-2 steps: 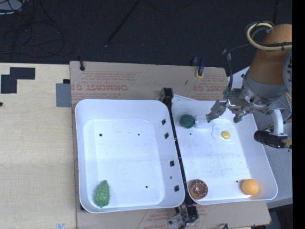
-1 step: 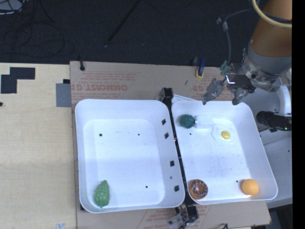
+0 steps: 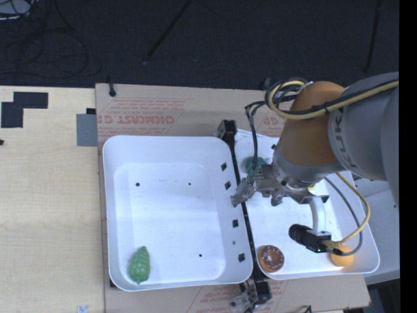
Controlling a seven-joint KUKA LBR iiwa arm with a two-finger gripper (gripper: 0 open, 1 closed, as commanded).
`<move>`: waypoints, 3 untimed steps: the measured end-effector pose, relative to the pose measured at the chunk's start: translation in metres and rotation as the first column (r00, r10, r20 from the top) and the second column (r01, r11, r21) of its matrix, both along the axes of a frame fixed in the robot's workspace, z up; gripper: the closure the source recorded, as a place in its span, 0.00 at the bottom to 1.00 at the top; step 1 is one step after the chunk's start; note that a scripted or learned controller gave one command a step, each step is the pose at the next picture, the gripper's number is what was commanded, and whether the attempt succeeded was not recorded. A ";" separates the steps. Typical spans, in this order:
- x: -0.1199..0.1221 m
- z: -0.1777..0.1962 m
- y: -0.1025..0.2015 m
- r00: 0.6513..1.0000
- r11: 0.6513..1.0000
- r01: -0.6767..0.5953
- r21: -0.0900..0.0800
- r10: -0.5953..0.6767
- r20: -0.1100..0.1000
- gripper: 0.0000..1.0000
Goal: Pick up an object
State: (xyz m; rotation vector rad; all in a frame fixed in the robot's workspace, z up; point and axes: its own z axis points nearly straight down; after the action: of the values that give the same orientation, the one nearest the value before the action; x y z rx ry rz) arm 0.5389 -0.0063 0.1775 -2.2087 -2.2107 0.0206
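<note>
My gripper [image 3: 246, 191] hangs low over the left side of the right bin [image 3: 365, 266], close to the rims where the two bins meet. A teal object [image 3: 251, 165] lies just behind it, partly hidden by the wrist. A brown, doughnut-like round thing [image 3: 270, 257] rests in the right bin's front left corner. An orange-yellow ball [image 3: 343, 260] sits near that bin's front right corner. In the left bin [image 3: 163, 145], a green lumpy object [image 3: 139, 265] lies in the front left corner, far from the gripper.
The arm's big grey and orange body covers much of the right bin's back half. Both bins stand on a cardboard sheet [image 3: 163, 109] on the pale bench. Black clips [image 3: 227, 129] hold the adjoining rims.
</note>
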 end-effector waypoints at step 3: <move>0.017 0.054 0.105 1.000 1.000 -0.005 0.000 0.005 0.017 0.00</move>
State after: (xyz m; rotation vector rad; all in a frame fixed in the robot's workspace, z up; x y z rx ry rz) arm 0.5561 0.0990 0.2317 -2.2117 -2.2246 0.0022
